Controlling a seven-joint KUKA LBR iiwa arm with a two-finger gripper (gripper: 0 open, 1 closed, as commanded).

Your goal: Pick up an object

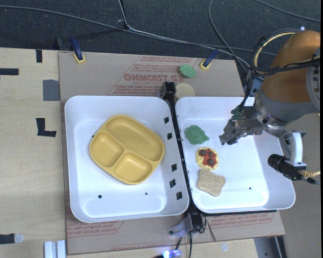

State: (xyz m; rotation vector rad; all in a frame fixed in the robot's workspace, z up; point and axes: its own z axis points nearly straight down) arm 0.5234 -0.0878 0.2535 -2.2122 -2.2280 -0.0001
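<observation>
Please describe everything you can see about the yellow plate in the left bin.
The yellow plate looks like matte plastic, with rounded corners and three hollow sections: one long section along its upper right side and two smaller ones toward the lower left. It lies flat, right side up, turned at a slant, near the middle of the left bin. It rests on the bin floor; its sections hold nothing, and nothing else touches it.

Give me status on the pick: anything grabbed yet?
Done: the gripper is over the right bin, to the right of the green piece. In hand: nothing visible between its fingers. Left: the whole grasp and lift; the green piece, the red-topped yellow piece and the beige slice all lie on the bin floor.
</observation>
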